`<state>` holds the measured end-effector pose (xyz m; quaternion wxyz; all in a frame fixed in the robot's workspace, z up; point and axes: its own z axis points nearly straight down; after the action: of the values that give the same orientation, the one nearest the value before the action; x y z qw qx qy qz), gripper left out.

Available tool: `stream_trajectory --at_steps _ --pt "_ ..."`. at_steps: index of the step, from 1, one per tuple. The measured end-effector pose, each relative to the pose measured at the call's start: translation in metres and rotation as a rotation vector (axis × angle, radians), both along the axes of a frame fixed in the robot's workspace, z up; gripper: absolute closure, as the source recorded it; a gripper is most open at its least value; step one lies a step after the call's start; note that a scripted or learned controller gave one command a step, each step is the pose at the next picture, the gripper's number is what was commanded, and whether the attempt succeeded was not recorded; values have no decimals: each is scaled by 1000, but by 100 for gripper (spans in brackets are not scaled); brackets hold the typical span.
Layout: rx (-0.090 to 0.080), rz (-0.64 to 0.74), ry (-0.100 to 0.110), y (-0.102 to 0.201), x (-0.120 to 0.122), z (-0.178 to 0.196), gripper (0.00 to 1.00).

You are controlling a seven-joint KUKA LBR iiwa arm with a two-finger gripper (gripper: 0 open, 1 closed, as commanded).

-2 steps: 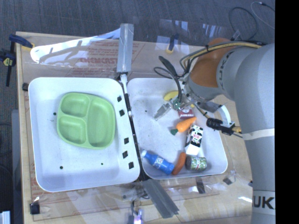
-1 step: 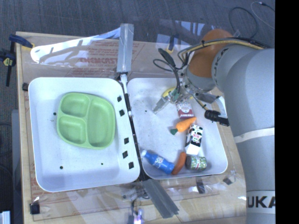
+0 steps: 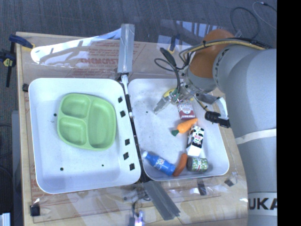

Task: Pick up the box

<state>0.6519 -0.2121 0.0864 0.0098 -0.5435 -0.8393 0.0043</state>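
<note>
Nothing of the pick is done, as far as the view shows: the box [image 3: 186, 110], a small red and white carton, lies flat on the floor of the right bin [image 3: 155, 161], in its upper right part, just below the wrist. The gripper [image 3: 162, 105] hangs over that bin to the left of the box, its thin fingers slanting down and leftward; how wide they stand cannot be told from this angle, and no object is seen between them. What is left, by that reading, is the whole of the work: bringing the fingers over the box, closing on it and lifting.

The right bin holds the box, an orange carrot [image 3: 186, 125] just below it, a black and white milk carton [image 3: 195, 141], a green can [image 3: 198, 164], a second carrot piece [image 3: 180, 164] and a blue bottle [image 3: 158, 163] along the lower edge. The left bin [image 3: 44, 171] holds a green divided plate [image 3: 87, 121], which has nothing lying in its compartments.
</note>
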Motion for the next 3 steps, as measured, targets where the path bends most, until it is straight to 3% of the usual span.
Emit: stream_trajectory --at_steps 1,2,3 --pt "-3 31 -21 1 5 88 0" --pt "-3 -16 -14 1 -8 84 0" --pt "-6 -177 -18 27 -2 99 0"
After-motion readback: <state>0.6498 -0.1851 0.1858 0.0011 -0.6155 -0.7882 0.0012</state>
